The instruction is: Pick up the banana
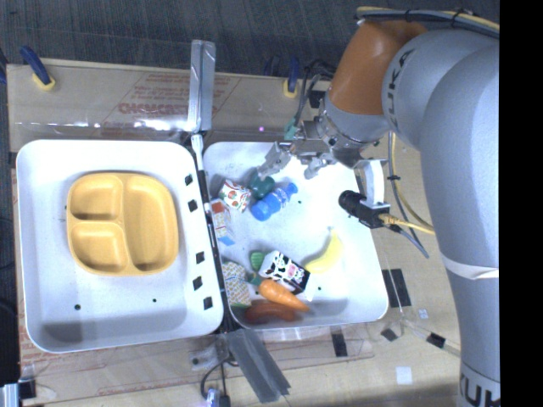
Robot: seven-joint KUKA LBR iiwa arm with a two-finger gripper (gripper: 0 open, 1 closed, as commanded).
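Camera view looks down on two white bins on the counter, and the banana (pixel 326 254) lies in the right bin (pixel 361 308), toward its near right side, just right of a small black-and-white cow-patterned carton (pixel 282 270) and an orange carrot (pixel 282 294). Its long axis runs diagonally, near-left to far-right. The gripper (pixel 291 160) hangs over the far part of that bin, above a blue bottle (pixel 273 200); its fingers appear spread and hold nothing. From there the banana lies nearer to the camera and slightly right, well apart, so I judge the arm must travel toward the near edge and turn across the fruit's long axis. Faint reddish printing on the far counter board (pixel 161 100) is unreadable. The left bin (pixel 34 312) holds a yellow divided tray (pixel 123 221).
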